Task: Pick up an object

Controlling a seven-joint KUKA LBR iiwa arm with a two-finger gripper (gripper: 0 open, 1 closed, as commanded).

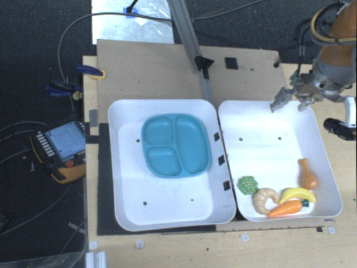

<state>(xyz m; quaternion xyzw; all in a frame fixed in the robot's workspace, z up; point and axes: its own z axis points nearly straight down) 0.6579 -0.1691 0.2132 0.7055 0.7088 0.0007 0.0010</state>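
My gripper hangs open over the far right corner of the right bin, with nothing between its two grey fingers. Near the bin's front right corner lies a cluster of toy food: a green broccoli, a beige croissant, an orange carrot, a yellow banana and a brown drumstick. The gripper is well behind these, apart from all of them.
The left bin holds a blue divided plate. A grey pole slants across the back of the bench. Clamps and a handheld device lie off the bench on the left.
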